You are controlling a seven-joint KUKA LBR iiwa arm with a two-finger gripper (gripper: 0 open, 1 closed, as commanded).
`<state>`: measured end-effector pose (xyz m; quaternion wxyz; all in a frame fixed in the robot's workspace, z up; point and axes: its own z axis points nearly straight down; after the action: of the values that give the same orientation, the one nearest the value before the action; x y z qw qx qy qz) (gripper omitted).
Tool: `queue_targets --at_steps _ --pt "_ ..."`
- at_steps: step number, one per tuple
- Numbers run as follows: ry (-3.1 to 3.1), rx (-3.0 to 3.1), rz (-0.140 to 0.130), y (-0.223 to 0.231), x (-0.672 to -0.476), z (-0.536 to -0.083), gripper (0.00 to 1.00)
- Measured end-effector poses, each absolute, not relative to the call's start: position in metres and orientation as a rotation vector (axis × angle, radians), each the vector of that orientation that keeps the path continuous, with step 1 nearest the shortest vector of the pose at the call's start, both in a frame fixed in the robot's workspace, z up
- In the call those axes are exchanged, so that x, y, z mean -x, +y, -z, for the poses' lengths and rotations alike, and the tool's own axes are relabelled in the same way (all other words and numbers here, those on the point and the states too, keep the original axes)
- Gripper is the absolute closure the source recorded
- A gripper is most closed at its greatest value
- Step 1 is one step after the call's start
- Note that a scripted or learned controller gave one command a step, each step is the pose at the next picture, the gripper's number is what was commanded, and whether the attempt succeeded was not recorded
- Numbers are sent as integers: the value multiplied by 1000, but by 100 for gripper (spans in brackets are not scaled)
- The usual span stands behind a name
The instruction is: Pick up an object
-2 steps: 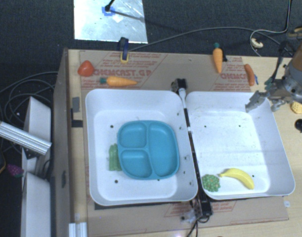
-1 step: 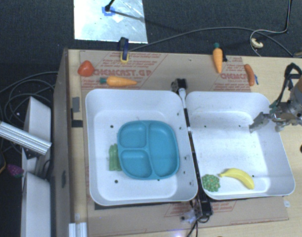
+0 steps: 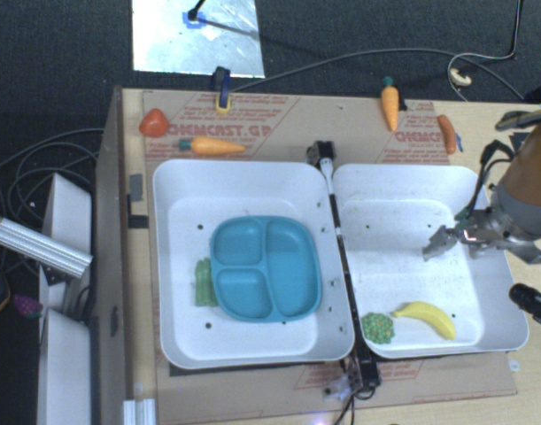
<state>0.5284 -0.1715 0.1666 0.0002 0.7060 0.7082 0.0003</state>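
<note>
I've got the end effector (image 3: 440, 241) over the right bin (image 3: 403, 193), nothing in it, can't tell how far open; banana (image 3: 426, 317) near front edge w/ broccoli (image 3: 377, 328) beside it.

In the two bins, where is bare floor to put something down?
Right bin: bare at the back, between divider and gripper; banana and broccoli crowd the front. Left bin: the tray leaves narrow strips.

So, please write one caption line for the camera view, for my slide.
Arm's tool hovers over the right bin holding a banana and green vegetable; left bin has a blue plate.
</note>
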Motion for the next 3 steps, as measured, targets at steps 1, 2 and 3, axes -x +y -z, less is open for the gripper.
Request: queue_targets --at_steps 1,2,3 --pt "2223 -2220 -1 -160 -486 -88 0" --pt "2223 -2216 -3 -133 -582 -109 0" --pt "2222 -2218 0 -168 -569 -111 0"
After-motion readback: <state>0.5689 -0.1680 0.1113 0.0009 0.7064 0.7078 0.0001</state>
